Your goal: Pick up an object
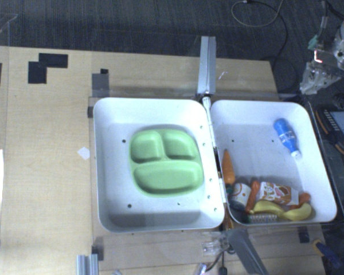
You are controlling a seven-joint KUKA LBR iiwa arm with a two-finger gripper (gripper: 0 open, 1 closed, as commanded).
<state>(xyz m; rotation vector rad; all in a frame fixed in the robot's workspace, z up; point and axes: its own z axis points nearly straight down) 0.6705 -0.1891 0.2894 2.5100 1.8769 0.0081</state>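
Start with the biggest piece: the pale green, three-compartment plastic tray [165, 168] lies flat in the middle of the left white bin [106, 171]. You'd likely find it light and stiff, but it is broad and low, so its raised outer rim is the only place to take hold, and smooth plastic may slip.

Next, the clutter along the near wall of the right white bin [258, 125]: a white printed packet [275, 192], probably soft and crushable, rests just beside a yellow banana-shaped toy [286, 212], which looks light and curved; take it across the middle. An orange carrot-shaped toy [227, 169] lies against the divider, slim and awkward so near the wall.

The small blue plastic bottle with the white cap [286, 135] is your easiest pick, I'd judge. It lies on its side, apart from the rest, toward the far right of that bin. Expect it to be light, rigid and prone to rolling; close across its body, not the cap.

The pincer [316, 80] hangs beyond the right bin's far right corner, over the tabletop edge, near the bottle yet apart from it. I cannot tell how far open it is, and I see nothing in it.
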